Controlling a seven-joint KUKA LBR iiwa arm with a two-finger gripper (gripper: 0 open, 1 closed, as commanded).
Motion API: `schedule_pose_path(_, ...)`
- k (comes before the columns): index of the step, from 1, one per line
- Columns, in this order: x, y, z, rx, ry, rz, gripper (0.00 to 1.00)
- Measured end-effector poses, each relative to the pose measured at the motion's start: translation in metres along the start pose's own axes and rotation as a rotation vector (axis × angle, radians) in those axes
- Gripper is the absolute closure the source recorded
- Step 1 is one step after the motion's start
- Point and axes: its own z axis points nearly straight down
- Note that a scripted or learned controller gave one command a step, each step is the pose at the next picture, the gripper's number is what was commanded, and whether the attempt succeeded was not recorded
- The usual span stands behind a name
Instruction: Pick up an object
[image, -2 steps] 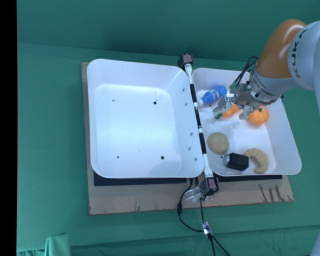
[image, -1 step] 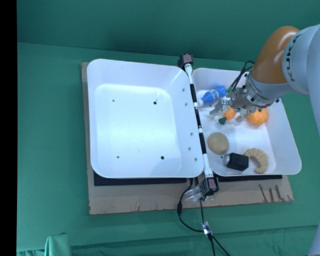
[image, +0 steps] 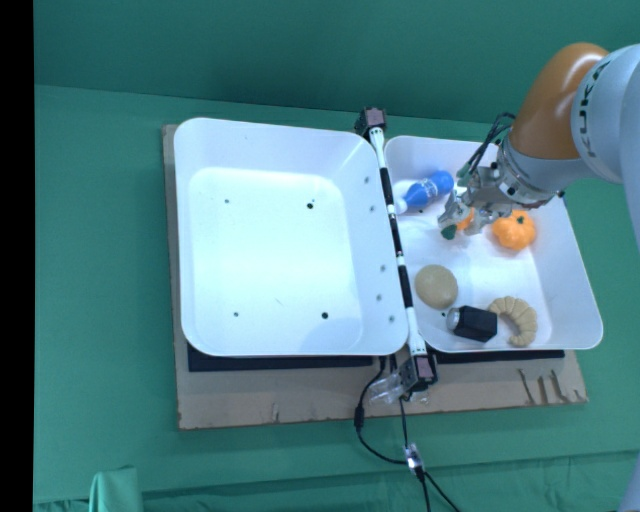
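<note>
**Five objects in the right bin, none lifted yet**

Looks like the approach step. Pincer (image: 462, 216) sits low in the right bin (image: 575, 290), between the blue-and-white bottle (image: 424, 190) and the small orange pumpkin (image: 513, 231). Can't tell how it's set. Next it needs to commit to one, probably the pumpkin just beside it.

The arm (image: 590, 100) is cut off by the right edge past its orange band. The gripper (image: 470, 212) hangs over the right bin (image: 575, 290), and its body hides whatever sits beneath; whether the jaws are spread or closed cannot be told. A small green bit (image: 449, 232) at the tip is too small to name, perhaps a toy. A green cloth (image: 112, 490) runs off the bottom edge, as does a black cable (image: 425, 480).
</note>
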Motion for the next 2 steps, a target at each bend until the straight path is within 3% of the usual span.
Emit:
schedule_pose_path(1,0.009,0.002,-0.056,0.011,0.004,-0.006,1.00)
schedule_pose_path(2,0.010,0.004,-0.123,0.009,0.003,-0.005,1.00)
